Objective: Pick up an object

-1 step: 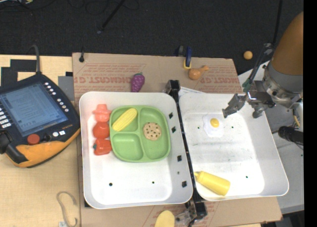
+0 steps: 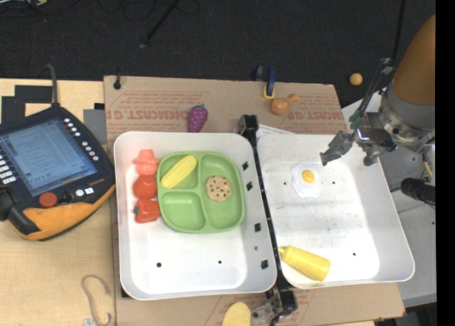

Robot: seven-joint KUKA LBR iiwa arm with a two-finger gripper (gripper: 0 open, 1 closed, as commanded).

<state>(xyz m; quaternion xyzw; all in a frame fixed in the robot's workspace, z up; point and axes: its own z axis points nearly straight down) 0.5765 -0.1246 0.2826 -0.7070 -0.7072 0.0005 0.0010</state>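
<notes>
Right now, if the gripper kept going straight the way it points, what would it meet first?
Probably the fried egg in the right bin: the gripper points down-left toward it. Depth is unclear, so it could meet bare bin floor first.

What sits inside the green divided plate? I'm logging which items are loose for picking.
The green plate holds a yellow corn cob in its upper left compartment and a cookie in the right one. Anything beneath those two is covered.
</notes>
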